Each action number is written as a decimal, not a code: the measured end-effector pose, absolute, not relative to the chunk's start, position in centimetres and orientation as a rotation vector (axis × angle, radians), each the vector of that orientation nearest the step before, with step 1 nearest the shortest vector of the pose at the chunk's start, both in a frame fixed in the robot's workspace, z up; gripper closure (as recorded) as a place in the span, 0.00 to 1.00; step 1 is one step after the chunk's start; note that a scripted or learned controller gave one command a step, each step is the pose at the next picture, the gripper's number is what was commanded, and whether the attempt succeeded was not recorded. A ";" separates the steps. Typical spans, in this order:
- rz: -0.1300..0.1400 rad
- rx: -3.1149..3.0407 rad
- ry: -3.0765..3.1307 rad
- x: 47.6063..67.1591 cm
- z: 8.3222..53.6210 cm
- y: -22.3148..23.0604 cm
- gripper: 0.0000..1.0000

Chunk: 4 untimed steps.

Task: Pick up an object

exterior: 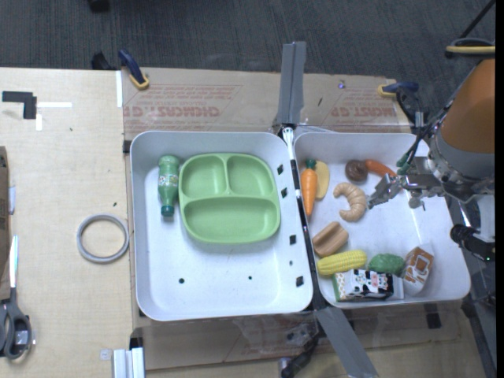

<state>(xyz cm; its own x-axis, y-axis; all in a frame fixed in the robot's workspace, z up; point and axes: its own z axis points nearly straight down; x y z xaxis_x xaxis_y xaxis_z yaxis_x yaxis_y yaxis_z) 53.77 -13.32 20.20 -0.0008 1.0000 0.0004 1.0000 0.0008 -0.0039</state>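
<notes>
The gripper (387, 189) is being shown over the right bin (441, 290), positioned just right of the croissant (351, 200), which is taken here as the reference object. Whether the pincer is spread or pressed together cannot be told from this view. Nothing is being seen between its tips.

Relative to the croissant, the remaining objects are being displayed as follows. A carrot (309, 187) is lying to its left, against the bin's left wall, with a yellow piece (322, 177) just beside the carrot. A brown round item (356, 170) and a small orange item (379, 167) are being shown just above the croissant. A hot dog bun (330, 238) is lying below it and slightly left. A corn cob (341, 262) is positioned further below, with a green vegetable (386, 264) to the cob's right. A black-and-white carton (364, 284) is lying lowest, near the front wall. A small brown packet (417, 267) is being shown below and well right.

The left bin (213, 290), well left of the croissant, is bearing a green divided tray (230, 198) and a green bottle (168, 183).
</notes>
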 end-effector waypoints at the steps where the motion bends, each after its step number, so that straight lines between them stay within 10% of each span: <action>1: 0.002 -2.095 -2.341 61.1 9.6 -13.8 0.00; 3: 0.001 -2.333 -2.107 65.9 9.3 -14.2 0.00; 4: 0.001 -2.181 -2.265 63.9 16.0 -20.4 0.00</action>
<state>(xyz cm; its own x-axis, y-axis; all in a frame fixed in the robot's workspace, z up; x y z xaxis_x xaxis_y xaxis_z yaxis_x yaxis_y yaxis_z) 63.94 -20.42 16.05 -0.0379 0.9993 -0.0025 0.9993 0.0379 0.0014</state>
